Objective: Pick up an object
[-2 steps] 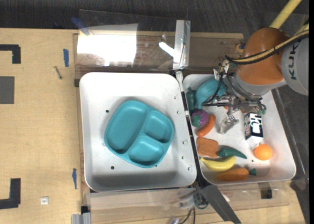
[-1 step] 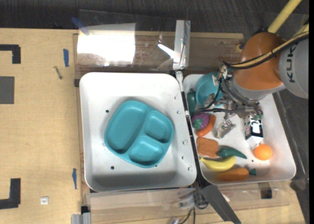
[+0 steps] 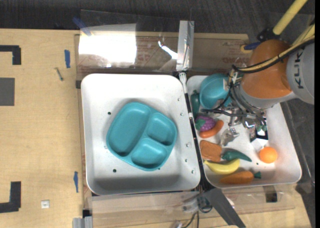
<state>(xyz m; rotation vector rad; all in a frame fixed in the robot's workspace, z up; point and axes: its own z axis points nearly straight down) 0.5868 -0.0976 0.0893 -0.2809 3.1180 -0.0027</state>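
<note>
The tool (image 3: 245, 124) hangs over the right bin (image 3: 287, 139) in the right half of the frame, below the orange band (image 3: 265, 69) of the grey arm (image 3: 305, 72). Its metal parts sit in a tangle of dark cables, and the fingers cannot be made out clearly: whether they are parted or closed cannot be determined, and no object is seen between them.

Objects in the right bin, from the tool outward:
- A teal bowl (image 3: 215, 91) lies just to the upper left of the tool, at the top of the bin, partly under the arm.
- A purple toy (image 3: 205, 122) and a small orange-red piece (image 3: 210, 130) lie left of the tool, near the bin's left wall.
- An orange wedge (image 3: 211, 149) lies below these.
- A dark green item (image 3: 235, 156) lies below the tool, touching the yellow banana (image 3: 222, 167) beneath it.
- A carrot (image 3: 239, 177) lies along the bin's lower edge, just under the banana.
- An orange ball (image 3: 268, 155) lies to the lower right of the tool, apart from the other objects.

The left bin (image 3: 95, 122) occupies the frame's centre and holds a teal divided tray (image 3: 142, 134) with three compartments, set at a slant.

Both bins rest on the tabletop (image 3: 35, 122), whose brown surface fills the left of the frame and bears black corner marks and blue tape strips. A yellow rod (image 3: 295, 4) runs diagonally in the upper right corner.
</note>
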